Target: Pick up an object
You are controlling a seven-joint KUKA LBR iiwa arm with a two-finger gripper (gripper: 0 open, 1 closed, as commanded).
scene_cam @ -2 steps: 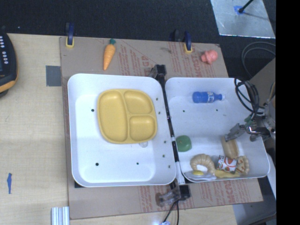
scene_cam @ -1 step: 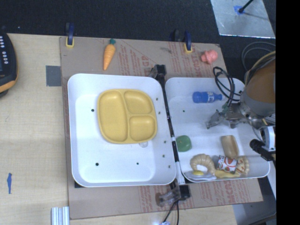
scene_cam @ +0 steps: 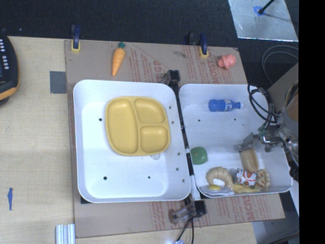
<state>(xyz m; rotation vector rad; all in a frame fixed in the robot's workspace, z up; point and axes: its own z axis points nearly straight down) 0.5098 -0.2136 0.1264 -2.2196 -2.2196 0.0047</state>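
The right bin (scene_cam: 216, 131) holds a blue bottle (scene_cam: 223, 105) near its far side. A green rounded piece (scene_cam: 198, 155) lies at its left wall. Along its near edge are a croissant (scene_cam: 218, 176), a red and white can (scene_cam: 246, 177) and a yellow banana (scene_cam: 238, 188). A tan bread-like piece (scene_cam: 249, 160) lies just above the can. My gripper (scene_cam: 249, 144) comes in low from the right side of this bin, directly above the tan piece and close to it. Nothing is visibly held.
The left bin (scene_cam: 81, 136) holds a yellow divided plate (scene_cam: 137, 125). An orange carrot (scene_cam: 118, 59) and a pink toy (scene_cam: 227, 61) lie on the cardboard behind the bins. Black cables (scene_cam: 261, 105) loop at the right bin's far right corner.
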